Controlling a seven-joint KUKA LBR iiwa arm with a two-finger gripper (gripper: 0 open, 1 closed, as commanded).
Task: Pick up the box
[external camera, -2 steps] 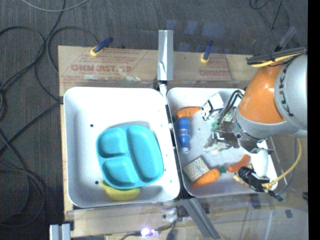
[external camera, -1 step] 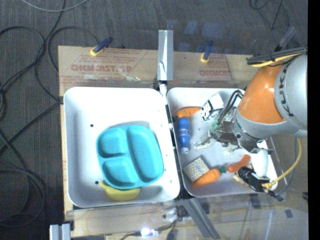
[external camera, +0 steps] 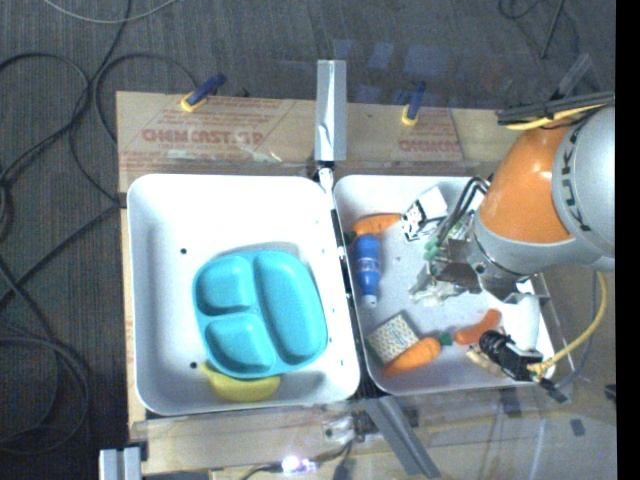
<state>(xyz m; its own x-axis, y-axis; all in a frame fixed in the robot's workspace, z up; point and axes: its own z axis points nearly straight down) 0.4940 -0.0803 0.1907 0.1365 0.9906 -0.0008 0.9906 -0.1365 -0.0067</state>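
A small tan box with a fine printed pattern [external camera: 392, 338] lies flat near the front of the right bin [external camera: 452, 186], touching a carrot [external camera: 413, 355]. My gripper [external camera: 438, 280] hangs over the middle of that bin, above and to the right of the box and apart from it. Nothing shows between it and the bin floor. A white carton with black print [external camera: 425, 208] stands tilted at the back of the bin, just behind the gripper.
A blue bottle [external camera: 367, 266] lies along the right bin's left wall, with an orange item [external camera: 375, 224] behind it. A second orange piece [external camera: 478, 330] sits right of the carrot. The left bin [external camera: 160, 228] holds a blue divided plate [external camera: 262, 311] over a yellow object [external camera: 243, 386].
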